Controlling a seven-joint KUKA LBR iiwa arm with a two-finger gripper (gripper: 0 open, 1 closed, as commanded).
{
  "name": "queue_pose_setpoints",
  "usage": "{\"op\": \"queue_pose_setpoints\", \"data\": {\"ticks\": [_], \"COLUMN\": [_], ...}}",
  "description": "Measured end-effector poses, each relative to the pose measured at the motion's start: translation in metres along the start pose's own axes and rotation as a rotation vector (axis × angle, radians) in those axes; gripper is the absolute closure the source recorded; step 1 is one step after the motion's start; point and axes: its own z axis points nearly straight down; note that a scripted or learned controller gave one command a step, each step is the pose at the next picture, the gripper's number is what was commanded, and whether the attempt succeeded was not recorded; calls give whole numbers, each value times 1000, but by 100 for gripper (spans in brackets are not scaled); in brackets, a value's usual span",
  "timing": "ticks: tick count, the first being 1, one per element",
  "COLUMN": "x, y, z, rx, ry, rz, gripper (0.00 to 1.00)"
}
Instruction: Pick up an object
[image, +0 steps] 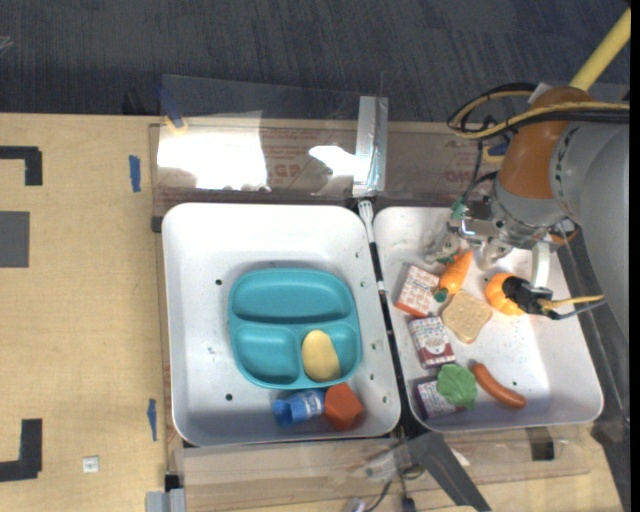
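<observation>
Grey and orange, the arm (545, 165) reaches in from the right and sets its gripper (478, 240) low over the back of the right white bin (570, 385); whether it is apart or together I cannot tell from here. Just beneath it lies a small orange carrot (455, 272), tilted, with no clear sign that it is being held. Beside the carrot sit a red-and-white packet (417, 290), a tan slice of toast (467, 315) and an orange round fruit (500, 293). Nearer the front are a second printed packet (432, 340), a green leafy toy (457, 385) and a red sausage (497, 385). The left white bin (190, 300) holds a teal divided tray (285, 305) with a yellow potato (320, 355) in it, plus a blue bottle (298, 407) and an orange block (343, 405).
</observation>
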Motion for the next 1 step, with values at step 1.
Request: {"op": "queue_pose_setpoints", "data": {"ticks": [1], "x": [1], "y": [1], "z": [-13], "rx": [-3], "ry": [-1], "rz": [-3], "gripper": [100]}}
